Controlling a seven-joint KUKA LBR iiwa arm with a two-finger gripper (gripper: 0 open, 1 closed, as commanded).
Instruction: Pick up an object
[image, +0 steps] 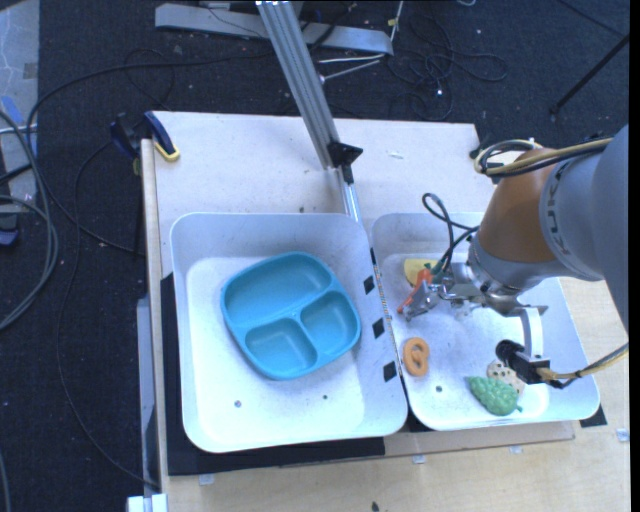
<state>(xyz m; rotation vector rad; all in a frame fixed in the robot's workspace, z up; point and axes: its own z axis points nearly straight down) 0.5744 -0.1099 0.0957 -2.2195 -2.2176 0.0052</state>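
In the right bin (450, 410) lie an orange ring-shaped toy (416, 356), a green leafy toy (496, 396) with a pale speckled piece (500, 374) beside it, and a yellow item (416, 269) near the bin's back left. My gripper (415, 300) hangs over the left part of this bin, just above the orange ring and below the yellow item. Something small and orange-red shows at its tip. The grey arm with its orange band (520, 215) covers the bin's back right.
The left bin (200, 400) holds a blue three-compartment plate (290, 313). A slanted metal pole (310, 90) crosses the bench's back toward the gap between the bins. Black cables run from the wrist over the right bin. A black-and-yellow clamp (150, 135) sits at the bench's back left corner.
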